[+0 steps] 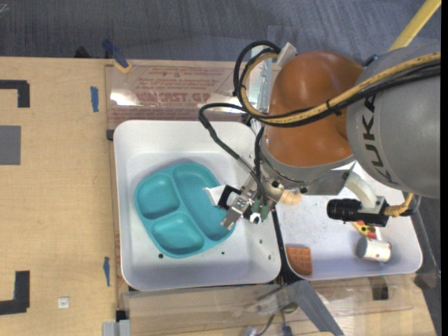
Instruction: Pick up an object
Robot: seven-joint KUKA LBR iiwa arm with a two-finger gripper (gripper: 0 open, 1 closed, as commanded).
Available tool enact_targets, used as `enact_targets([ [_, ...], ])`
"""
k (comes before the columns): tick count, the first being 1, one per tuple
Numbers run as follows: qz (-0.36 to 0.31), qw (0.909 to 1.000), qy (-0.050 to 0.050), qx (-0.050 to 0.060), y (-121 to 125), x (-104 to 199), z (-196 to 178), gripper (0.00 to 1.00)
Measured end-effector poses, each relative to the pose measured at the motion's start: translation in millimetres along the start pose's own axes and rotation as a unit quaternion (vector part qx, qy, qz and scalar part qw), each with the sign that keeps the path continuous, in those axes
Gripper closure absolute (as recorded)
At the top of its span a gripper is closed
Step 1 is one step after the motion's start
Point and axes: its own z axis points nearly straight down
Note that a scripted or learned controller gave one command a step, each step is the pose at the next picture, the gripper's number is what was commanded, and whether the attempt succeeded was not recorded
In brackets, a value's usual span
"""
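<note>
A teal divided plate [175, 208] with three compartments lies in the left bin [140, 271], towards its left and middle. My gripper [241, 210] hangs low over the plate's right rim, at the right side of this bin. The orange-banded wrist [308, 110] looms above it and hides the bin's far right corner. Whether the gripper touches the plate I cannot tell.
The right bin [406, 264] holds a small orange-brown waffle-patterned piece [299, 259] near its front left corner and a small white cup with red marks [374, 249] at its right. A divider wall [278, 250] separates the two bins. A cardboard-coloured bench [49, 208] lies to the left.
</note>
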Motion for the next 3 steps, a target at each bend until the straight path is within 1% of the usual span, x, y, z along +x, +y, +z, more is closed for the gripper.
enact_targets([
  [1,-0.064,0.9980,0.000,0.001,42.7,27.9,20.8,1.00],
  [2,0.161,0.9869,-0.001,0.000,56.0,43.8,23.6,1.00],
  [3,-0.112,0.9937,-0.002,-0.002,67.4,51.6,10.8,1.00],
])
